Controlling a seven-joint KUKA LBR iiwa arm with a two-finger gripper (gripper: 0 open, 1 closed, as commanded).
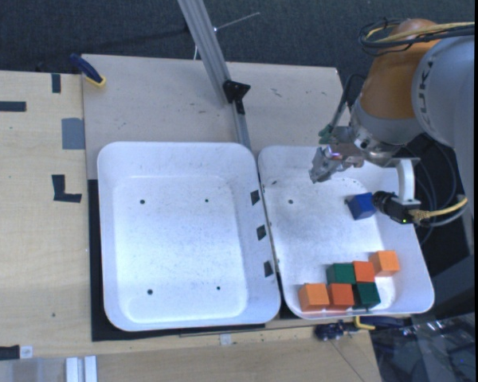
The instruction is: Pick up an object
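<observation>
Blocks (346,286) in right bin (299,229)

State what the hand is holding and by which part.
Nothing visible. The hand hangs over the right bin's far end with nothing seen between its fingers; the blue block lies apart from it.

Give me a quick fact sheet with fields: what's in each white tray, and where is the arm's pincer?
left tray: no blocks seen in it
right tray: blue block, orange blocks, green blocks
blue block: alone, upper right part of the tray
orange and green blocks: clustered at the tray's near edge
pincer: over the right tray's far end, left of the blue block
held: nothing seen
</observation>
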